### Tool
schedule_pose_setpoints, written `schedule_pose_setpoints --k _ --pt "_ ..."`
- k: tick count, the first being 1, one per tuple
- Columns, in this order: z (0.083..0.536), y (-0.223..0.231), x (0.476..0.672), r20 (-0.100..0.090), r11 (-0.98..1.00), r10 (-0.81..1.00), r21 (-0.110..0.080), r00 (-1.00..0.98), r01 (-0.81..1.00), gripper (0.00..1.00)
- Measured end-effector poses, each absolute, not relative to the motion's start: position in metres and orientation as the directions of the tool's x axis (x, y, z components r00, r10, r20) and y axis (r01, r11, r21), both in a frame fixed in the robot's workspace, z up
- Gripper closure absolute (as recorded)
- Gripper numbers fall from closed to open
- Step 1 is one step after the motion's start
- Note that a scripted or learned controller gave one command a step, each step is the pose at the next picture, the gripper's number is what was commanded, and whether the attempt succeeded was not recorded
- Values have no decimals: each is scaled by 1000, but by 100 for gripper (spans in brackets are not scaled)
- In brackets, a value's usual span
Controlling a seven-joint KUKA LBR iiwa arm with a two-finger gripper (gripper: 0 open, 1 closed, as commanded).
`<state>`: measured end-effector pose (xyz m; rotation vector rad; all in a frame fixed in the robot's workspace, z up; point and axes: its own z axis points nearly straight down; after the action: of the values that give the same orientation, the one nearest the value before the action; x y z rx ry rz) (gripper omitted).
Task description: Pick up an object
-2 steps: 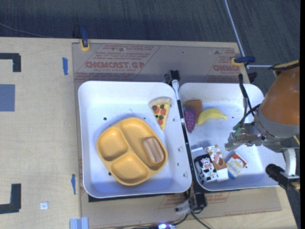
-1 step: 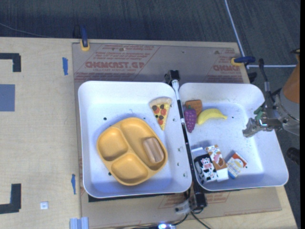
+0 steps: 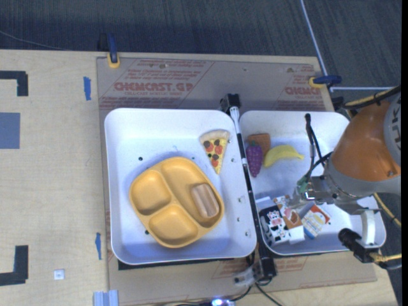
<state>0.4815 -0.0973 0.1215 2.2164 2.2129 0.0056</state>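
Gripper (image 3: 305, 193) low in the right bin (image 3: 331, 125), over small cartons (image 3: 290, 222) at the near edge — can't tell how it stands. Risk: cartons packed touching, so it may nudge them or catch two. Banana (image 3: 284, 154) and grapes (image 3: 254, 158) lie apart.

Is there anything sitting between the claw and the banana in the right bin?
Nothing visible blocks it. The claw hangs over the right bin, just above the small cartons. The banana lies beyond it on bare bin floor, with the purple grapes on its far side.
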Motion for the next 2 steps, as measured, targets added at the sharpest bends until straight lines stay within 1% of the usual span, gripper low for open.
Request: schedule_pose_setpoints --k 1,2 --pt "131 -98 483 -6 -2 1000 13 2 1000 100" --pt "319 -200 491 -3 0 1000 3 0 1000 100"
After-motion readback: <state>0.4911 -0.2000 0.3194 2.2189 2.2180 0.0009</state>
